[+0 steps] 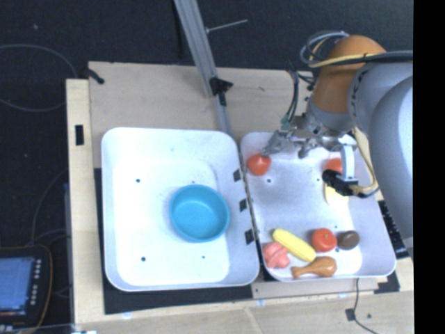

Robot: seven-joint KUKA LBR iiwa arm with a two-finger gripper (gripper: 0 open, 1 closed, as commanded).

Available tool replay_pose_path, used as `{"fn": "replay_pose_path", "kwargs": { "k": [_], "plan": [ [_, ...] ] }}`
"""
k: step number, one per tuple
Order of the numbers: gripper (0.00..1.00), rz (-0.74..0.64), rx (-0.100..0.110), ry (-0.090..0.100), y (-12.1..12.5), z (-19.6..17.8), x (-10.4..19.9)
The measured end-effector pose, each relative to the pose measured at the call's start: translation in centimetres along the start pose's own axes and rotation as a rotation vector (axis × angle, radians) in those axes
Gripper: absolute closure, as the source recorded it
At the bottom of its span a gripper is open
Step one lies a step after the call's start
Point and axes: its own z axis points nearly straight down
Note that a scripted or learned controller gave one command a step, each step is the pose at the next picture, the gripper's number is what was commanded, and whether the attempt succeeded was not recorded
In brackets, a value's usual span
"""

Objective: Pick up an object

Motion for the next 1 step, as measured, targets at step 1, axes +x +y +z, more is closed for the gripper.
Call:
{"fn": "replay_pose_path", "kwargs": {
  "k": [1],
  "plan": [
    [1.00, 0.001, 0.002, 0.002, 0.00, -0.79, -0.01]
  ]
}}
